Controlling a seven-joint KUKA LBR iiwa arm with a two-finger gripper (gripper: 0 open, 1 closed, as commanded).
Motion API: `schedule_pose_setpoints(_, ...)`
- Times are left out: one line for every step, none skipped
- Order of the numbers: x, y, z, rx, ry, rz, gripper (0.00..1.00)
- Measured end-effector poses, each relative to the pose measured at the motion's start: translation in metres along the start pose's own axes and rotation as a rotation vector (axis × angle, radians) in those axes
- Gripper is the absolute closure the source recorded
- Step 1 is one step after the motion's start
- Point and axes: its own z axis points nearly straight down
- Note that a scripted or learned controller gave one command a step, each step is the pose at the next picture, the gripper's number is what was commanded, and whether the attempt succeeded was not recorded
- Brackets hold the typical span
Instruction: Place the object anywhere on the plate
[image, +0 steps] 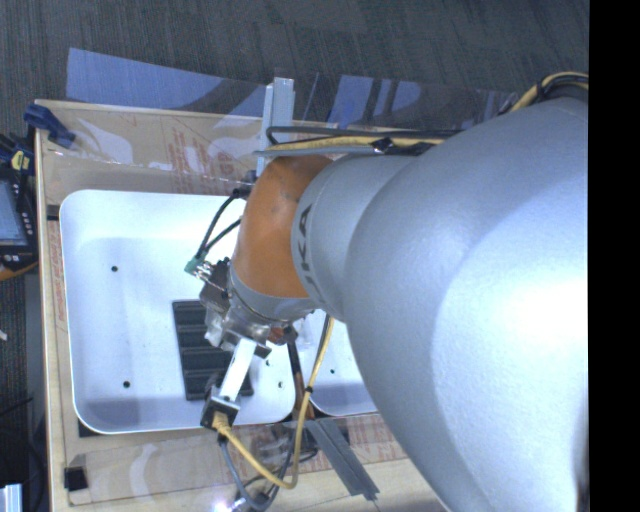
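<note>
Grey arm (450, 300) partly covers a black ridged slab (190, 345), perhaps a tray, in the white bin (110, 300); grip unreadable.

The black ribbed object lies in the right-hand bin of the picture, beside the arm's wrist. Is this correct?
Not quite. The camera view shows the black ribbed object in the left-hand bin, not the right-hand one, beside the arm's wrist.

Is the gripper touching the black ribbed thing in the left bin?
Cannot tell: in the camera view the gripper overlaps the black ribbed thing's right edge, hiding any contact.
</note>
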Motion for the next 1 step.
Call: schedule_pose_setpoints(0.0393,-0.0078,0.1064,0.000,0.000,-0.286,1.00)
